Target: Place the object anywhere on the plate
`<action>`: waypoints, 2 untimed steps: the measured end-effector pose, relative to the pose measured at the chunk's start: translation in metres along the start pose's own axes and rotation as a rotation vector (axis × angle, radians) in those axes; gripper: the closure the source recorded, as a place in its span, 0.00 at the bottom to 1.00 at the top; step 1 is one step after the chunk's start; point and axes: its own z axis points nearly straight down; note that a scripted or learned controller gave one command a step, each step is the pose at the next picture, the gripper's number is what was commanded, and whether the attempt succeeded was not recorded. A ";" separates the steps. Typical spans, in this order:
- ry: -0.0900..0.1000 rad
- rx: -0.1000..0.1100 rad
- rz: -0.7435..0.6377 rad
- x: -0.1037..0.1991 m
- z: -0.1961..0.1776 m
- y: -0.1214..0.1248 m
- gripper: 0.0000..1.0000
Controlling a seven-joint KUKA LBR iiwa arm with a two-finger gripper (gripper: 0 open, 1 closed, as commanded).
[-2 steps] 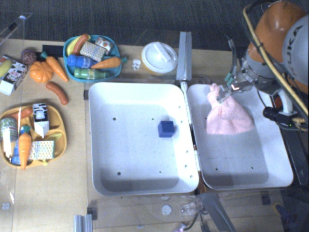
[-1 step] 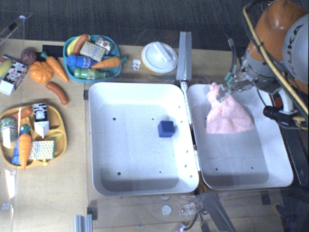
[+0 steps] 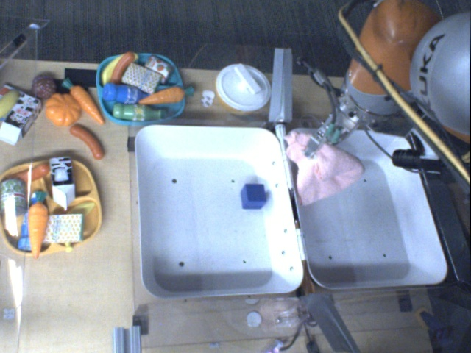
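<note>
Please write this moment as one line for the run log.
arm: over right bin | tool: at pink cloth, far-left corner | blue cube: left bin, untouched | grasp: unclear

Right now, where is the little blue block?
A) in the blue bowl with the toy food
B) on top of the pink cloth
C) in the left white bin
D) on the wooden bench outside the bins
C: the blue block sits alone on the floor of the left white bin, apart from the pink cloth, which lies in the right bin.
</note>
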 end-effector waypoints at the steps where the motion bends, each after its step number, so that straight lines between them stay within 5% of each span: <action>1: 0.000 -0.001 -0.403 0.037 0.007 0.027 1.00; 2: -0.001 -0.003 -0.803 0.082 0.014 0.053 1.00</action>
